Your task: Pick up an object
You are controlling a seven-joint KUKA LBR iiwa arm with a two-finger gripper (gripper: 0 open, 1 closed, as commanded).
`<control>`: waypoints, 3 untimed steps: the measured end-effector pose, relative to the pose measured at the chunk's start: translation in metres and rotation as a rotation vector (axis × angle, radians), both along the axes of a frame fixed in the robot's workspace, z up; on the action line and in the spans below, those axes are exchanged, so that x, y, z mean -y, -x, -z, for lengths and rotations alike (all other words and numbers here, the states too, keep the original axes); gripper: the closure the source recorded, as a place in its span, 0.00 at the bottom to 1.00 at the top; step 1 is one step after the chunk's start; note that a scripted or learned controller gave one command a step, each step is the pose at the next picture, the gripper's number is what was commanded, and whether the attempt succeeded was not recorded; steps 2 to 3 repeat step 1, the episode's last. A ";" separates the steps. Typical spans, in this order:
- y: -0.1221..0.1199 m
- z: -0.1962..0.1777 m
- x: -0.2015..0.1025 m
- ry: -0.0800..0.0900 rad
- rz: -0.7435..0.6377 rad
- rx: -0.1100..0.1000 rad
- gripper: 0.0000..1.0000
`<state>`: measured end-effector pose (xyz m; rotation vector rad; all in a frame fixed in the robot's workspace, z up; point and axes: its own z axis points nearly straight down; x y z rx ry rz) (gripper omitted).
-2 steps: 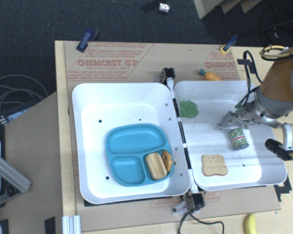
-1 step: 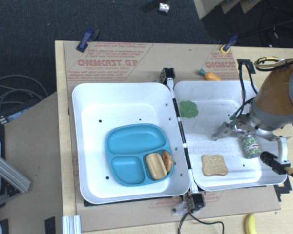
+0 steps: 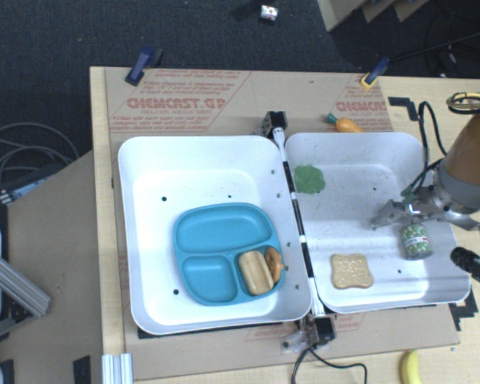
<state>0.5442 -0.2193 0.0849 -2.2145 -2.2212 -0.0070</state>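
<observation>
**Gripper low over the right bin, small jar just beside it**

The gripper (image 3: 392, 213) is down inside the right bin (image 3: 360, 144), at its right side, and the grey arm (image 3: 464, 174) with the orange band comes in from the right. Two thin metal fingers (image 3: 382, 217) point to the left and seem a little spread, but the view is too small to be sure, so I cannot tell how far open they are. Nothing is visible between them.

Just below and a little right of the gripper stands a small jar (image 3: 417, 241) with a green and white pattern; it is near the wrist and maybe touching it. I judge it light, stiff and smooth, so it can slip or roll if pushed from one side. The best hold is across the round body, at the middle, with the fingers coming from above.

Further below and to the left of the gripper lies a slice of toast (image 3: 351, 271), flat on the floor of the bin. It looks light and thin, difficult to take by the edge. Up and to the left, well apart, is a green leaf-like piece (image 3: 309, 179), soft and flat.

Far to the left, in the left bin (image 3: 144, 158), a blue divided plate (image 3: 216, 238) carries a bread roll (image 3: 260, 270).
</observation>
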 end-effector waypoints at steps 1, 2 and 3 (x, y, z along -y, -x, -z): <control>0.000 -0.010 0.002 0.005 0.002 0.003 1.00; 0.000 -0.010 0.002 0.005 0.002 0.003 1.00; 0.000 -0.010 0.002 0.005 0.002 0.003 1.00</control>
